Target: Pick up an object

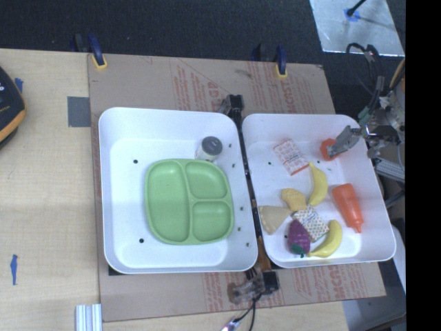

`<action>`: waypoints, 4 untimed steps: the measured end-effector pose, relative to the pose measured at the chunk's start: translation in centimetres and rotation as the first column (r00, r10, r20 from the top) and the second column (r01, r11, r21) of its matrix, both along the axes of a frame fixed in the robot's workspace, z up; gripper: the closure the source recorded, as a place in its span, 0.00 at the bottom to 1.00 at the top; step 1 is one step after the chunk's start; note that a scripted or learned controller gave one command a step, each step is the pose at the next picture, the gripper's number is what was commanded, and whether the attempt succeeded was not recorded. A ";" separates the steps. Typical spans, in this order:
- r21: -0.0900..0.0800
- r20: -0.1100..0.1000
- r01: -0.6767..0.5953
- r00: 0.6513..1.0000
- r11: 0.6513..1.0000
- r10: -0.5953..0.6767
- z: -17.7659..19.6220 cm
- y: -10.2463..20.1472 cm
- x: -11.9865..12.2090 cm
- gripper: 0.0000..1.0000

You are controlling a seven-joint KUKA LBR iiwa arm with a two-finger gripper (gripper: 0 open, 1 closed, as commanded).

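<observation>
The gripper (344,140) hangs over the right bin's (265,133) far right corner, just beside a small red piece (328,147); whether its fingers are wide or narrow cannot be told. Two bananas (318,183), an orange carrot (349,206) and a purple piece (298,235) lie nearer. The left bin (117,129) holds a green divided plate (188,201).

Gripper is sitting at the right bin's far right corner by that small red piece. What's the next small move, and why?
Probably lower the gripper a little onto the small red piece and close. The piece lies right at its tip in the right bin, apart from the upper banana and the orange carrot, so nothing crowds the grasp. Nothing shows as held yet.
</observation>
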State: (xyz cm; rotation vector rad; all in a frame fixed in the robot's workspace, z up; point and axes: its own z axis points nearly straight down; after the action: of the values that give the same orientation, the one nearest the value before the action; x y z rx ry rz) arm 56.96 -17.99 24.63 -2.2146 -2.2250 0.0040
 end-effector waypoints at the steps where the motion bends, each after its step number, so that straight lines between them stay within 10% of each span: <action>1: -0.002 0.002 -0.001 1.000 1.000 0.001 -15.5 6.6 -1.4 0.00; 2: -0.002 -0.002 -0.004 1.000 1.000 0.004 -14.5 6.5 -1.4 1.00; 3: -0.002 -0.002 -0.004 1.000 1.000 0.004 -14.5 6.5 -1.4 0.00; 4: 0.000 0.000 0.002 1.000 1.000 -0.002 -15.4 1.1 -3.9 0.00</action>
State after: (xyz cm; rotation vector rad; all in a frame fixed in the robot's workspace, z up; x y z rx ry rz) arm 53.02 -16.84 9.21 -2.2169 -2.2224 0.0042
